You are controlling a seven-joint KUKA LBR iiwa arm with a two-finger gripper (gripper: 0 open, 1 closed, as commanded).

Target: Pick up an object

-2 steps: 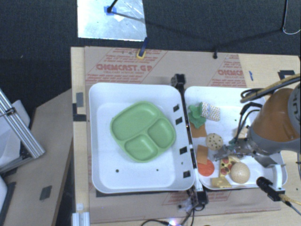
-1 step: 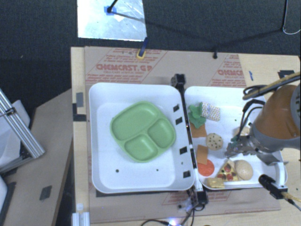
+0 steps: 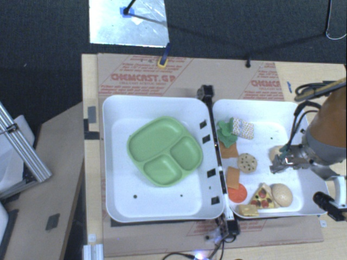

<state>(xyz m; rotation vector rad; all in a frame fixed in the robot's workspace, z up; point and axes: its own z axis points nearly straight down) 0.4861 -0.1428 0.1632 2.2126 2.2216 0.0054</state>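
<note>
The right bin (image 3: 260, 110) holds several toy foods: a green leafy piece (image 3: 226, 134), a speckled white packet (image 3: 243, 128), a round cookie (image 3: 247, 162), an orange slab (image 3: 233, 175), a red tomato slice (image 3: 237, 193), a pizza slice (image 3: 262, 196) and a beige bun (image 3: 282, 194). My gripper (image 3: 282, 161) hangs low over the right side of this bin, right of the cookie and above the bun. A small pale object sits right at its tip, mostly hidden.
The left bin (image 3: 116, 199) carries a green divided plate (image 3: 164, 150). A black divider with clips (image 3: 212, 145) runs between the bins. The arm's body (image 3: 328, 131) covers the right bin's far right edge. A cable (image 3: 297, 121) loops above the gripper.
</note>
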